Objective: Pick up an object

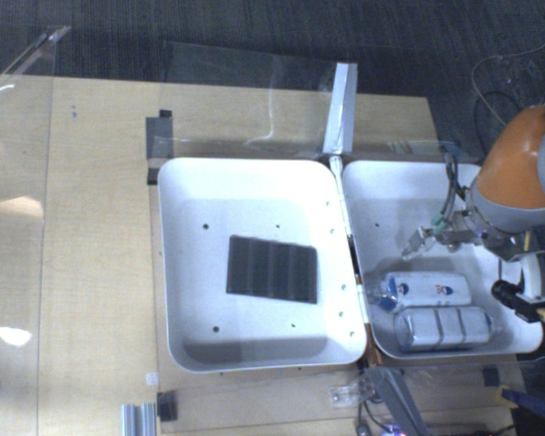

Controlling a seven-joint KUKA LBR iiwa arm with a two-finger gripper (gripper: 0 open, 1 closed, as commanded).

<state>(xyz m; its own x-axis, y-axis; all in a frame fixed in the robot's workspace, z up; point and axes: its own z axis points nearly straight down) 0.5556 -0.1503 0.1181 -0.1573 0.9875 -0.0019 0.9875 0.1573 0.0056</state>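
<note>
My gripper (424, 240) hangs over the middle of the right bin (381, 198), reaching in from the right beneath the orange band of the arm. Just in front of it lies a white bottle (429, 291) on its side, its blue cap pointing left. A grey ribbed pack (443, 328) lies beside the bottle, against the bin's front wall. The gripper is apart from both, a little behind the bottle. In the left bin (191, 198) a dark ribbed rectangular pad (272, 268) lies flat near the middle.
The two bins touch along a central ridge (349, 243). A metal bracket (340, 116) stands behind that joint. Bare wooden bench (73, 243) stretches to the left of the bins.
</note>
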